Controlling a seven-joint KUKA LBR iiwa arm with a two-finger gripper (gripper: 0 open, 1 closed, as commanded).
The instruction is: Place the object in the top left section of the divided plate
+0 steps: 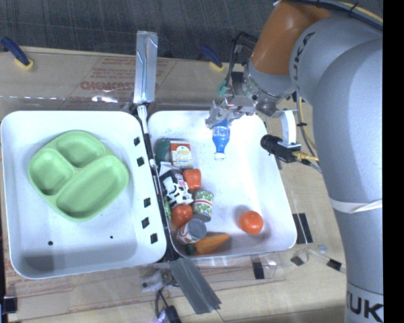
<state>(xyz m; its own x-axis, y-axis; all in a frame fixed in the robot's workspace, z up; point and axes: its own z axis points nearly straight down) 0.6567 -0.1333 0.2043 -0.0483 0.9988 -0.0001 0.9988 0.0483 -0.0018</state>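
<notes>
While gripper (220,118) hung over right bin (273,180), fingers were closed on top of small blue bottle (220,142), bottle dangling clear of bin floor, apparently. Left bin (20,200) held green divided plate (79,173), sections bare. Right bin held tomato (251,221), carrot (212,243), small carton (181,153), cans and other bits heaped along left wall.

Bulky grey arm (343,113), orange wrist band (283,36) (glossy), black cables (303,147)
</notes>
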